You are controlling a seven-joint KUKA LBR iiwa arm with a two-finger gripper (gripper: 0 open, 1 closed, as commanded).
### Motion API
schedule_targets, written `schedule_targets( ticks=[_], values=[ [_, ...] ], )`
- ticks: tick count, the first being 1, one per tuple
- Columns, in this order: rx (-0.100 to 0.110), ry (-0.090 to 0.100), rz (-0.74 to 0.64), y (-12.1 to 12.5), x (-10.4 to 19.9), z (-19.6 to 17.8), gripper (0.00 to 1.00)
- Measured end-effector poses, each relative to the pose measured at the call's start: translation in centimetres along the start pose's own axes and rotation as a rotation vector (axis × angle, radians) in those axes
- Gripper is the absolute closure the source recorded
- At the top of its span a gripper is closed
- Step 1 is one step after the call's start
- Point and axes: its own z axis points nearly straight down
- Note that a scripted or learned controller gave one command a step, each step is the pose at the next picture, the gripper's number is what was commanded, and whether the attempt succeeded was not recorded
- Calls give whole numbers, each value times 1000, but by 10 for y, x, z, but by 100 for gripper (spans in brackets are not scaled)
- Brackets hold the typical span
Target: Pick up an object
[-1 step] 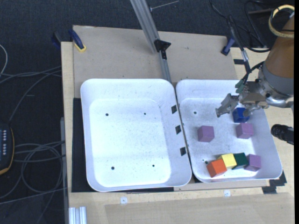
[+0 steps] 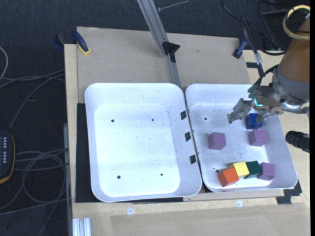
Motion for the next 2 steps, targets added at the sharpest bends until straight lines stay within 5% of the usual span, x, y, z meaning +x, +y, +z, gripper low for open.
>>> schedule_targets(
  ticks=[2],
  values=[
    [8, 1, 1, -19, 5, 113, 0]
  ],
)
